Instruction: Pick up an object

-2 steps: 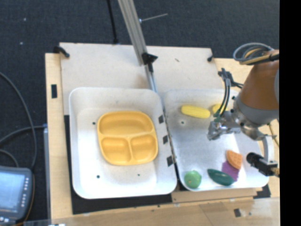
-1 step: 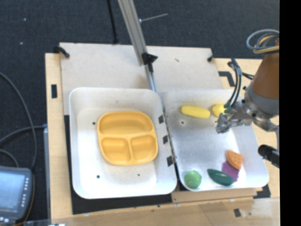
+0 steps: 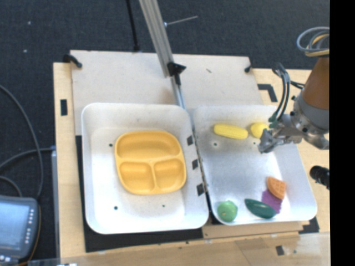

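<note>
Hovering gripper nr smooth yellow corn-shaped toy, matte white bin

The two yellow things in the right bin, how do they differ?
The long yellow piece is stretched out like a corn cob and lies in the open; the small yellow piece is rounder, shorter, and sits right beside the gripper. Both are yellow and lie near the bin's far edge.

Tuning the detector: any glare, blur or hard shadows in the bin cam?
Camera view: lighting is even and soft, with no hard shadows; the right bin floor looks slightly washed out; the gripper is a bit soft and low-contrast, as is the yellow corn; the divided yellow plate reads clearly.
</note>
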Tool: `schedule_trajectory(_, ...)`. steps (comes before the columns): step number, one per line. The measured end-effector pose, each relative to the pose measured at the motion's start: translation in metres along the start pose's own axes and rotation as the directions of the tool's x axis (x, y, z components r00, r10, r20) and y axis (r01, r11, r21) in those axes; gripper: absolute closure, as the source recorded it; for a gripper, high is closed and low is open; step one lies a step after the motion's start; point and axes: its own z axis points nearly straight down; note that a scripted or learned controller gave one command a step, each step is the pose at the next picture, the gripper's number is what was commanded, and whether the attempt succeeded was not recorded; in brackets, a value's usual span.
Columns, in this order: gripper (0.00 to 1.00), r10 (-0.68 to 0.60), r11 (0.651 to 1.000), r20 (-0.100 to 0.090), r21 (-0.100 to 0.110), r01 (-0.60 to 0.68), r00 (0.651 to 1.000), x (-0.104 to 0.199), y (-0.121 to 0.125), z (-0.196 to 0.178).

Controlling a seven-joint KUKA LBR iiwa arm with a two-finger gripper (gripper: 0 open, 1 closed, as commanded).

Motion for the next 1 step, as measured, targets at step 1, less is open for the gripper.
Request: schedule_trajectory(1, 1.00, -0.003, 1.000, -0.002, 0.004, 0.003, 1.000, 0.0536, 0.0127, 0.0060)
